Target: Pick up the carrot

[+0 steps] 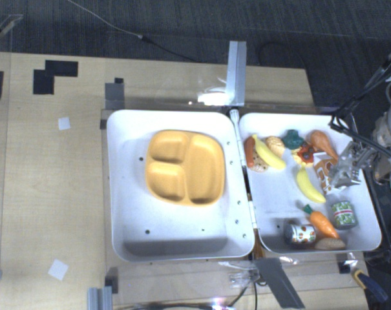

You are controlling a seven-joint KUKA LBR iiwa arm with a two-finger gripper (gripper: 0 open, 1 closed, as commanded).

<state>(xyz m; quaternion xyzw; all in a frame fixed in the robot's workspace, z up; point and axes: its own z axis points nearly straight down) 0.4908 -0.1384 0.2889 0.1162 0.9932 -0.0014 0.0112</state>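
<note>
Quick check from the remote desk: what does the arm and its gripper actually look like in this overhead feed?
The gripper is bare silvery-grey metal, angular and skeletal in build. Behind it, the arm at the right edge shows a pale grey body with a sliver of orange band above the wrist. Thin black cables run from the top right down toward the wrist. No markings are legible.
</note>
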